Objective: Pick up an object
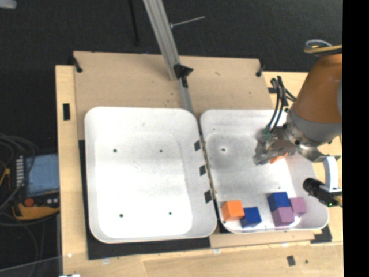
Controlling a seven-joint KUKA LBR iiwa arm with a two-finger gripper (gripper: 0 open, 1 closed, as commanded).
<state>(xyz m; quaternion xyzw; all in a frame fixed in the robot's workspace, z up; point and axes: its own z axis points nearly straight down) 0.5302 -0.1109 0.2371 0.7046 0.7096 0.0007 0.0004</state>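
My gripper (267, 153) hangs over the middle of the right bin (230, 137), pointing down and to the left. A small orange-red piece (277, 160) shows at its lower right edge; most of it is hidden, and I cannot tell whether it is held. Along the right bin's front wall lie an orange block (233, 209), a blue block (251, 216), a second blue block (278, 201), a purple block (282, 216) and a lighter purple block (298, 205). All of these lie well in front of the gripper and apart from it.
The left bin (144, 172) sits beside the right one, joined at a clipped seam (204, 169). A slanted metal bar (167, 45) rises behind the bins. A black fitting (314, 187) juts in at the right bin's right edge.
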